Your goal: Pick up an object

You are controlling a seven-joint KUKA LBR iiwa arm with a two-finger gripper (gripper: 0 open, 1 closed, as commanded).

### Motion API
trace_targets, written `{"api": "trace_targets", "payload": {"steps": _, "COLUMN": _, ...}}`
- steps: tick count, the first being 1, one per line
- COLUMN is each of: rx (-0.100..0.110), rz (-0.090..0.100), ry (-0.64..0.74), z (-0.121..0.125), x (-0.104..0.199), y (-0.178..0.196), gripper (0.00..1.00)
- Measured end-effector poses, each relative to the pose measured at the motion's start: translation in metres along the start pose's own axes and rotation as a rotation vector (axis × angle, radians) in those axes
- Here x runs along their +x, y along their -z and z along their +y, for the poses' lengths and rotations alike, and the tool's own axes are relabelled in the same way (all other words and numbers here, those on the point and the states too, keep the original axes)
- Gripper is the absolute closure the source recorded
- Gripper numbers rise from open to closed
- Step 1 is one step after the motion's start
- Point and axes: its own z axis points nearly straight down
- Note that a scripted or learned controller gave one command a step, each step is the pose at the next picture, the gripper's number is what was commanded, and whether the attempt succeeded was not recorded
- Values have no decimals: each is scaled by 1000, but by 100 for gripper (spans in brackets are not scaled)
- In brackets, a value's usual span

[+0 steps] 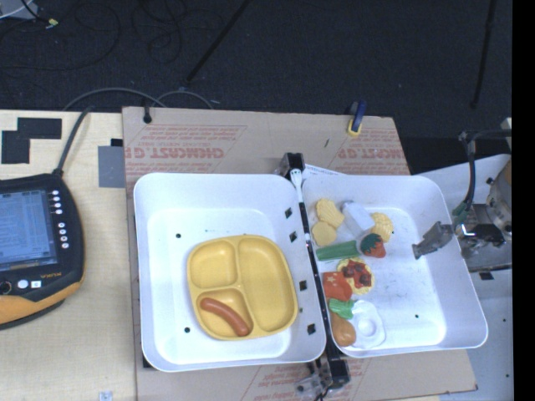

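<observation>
From above, two white bins sat side by side on a brown cardboard sheet (251,144). The left bin (159,224) held a yellow plate (251,270) with three parts. A toy sausage (224,316) lay in the front part of that plate. The right bin (435,307) had a pile of toy food crowded along its left wall. At the back of the pile were two pale yellow pieces (328,215) and a small white block (358,217). Just beside them lay a corn cob (382,224) and a green stick (337,251). Lower down were a red tomato piece (337,286) and a little pizza slice (358,274). At the front were a fried egg (368,320) and a brown round piece (344,332). The gripper (433,239) hung over the right side of the right bin, well apart from the food pile. It was dark and small, so I could not tell if it was apart or together, and nothing showed in it. A black and orange control pad (38,245) rested on the table to the left. A blue clip (357,117) sat at the back edge of the cardboard.
</observation>
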Motion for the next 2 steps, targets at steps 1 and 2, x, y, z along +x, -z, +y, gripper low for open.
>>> {"api": "trace_targets", "payload": {"steps": 1, "rx": 2, "rz": 4, "ry": 14, "z": -30, "x": 144, "y": 15, "gripper": 0}}
{"api": "trace_targets", "payload": {"steps": 2, "rx": 10, "rz": -1, "ry": 1, "z": -29, "x": 135, "y": 21, "gripper": 100}}
